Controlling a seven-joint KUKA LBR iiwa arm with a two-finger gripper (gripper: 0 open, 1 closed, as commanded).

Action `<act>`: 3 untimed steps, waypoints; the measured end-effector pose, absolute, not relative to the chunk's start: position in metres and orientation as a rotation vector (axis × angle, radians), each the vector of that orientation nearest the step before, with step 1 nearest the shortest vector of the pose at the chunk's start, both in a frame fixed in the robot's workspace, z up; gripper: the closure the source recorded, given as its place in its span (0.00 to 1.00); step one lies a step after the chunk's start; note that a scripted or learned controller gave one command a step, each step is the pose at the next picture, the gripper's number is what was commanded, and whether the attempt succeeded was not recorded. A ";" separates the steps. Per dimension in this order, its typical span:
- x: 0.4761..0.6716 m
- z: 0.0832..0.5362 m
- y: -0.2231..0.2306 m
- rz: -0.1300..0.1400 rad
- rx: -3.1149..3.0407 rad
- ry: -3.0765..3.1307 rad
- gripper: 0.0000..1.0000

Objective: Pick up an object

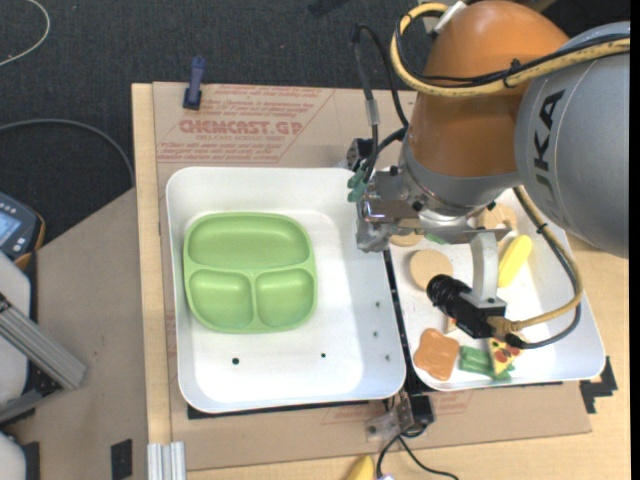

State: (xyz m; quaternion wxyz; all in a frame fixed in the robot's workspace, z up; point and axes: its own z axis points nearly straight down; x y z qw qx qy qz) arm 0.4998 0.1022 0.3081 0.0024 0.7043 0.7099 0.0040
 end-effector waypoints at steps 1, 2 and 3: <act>0.499 0.315 0.098 0.002 2.217 2.223 1.00; 0.499 0.324 0.099 0.002 2.215 2.224 1.00; 0.493 0.408 0.180 0.016 2.209 2.228 1.00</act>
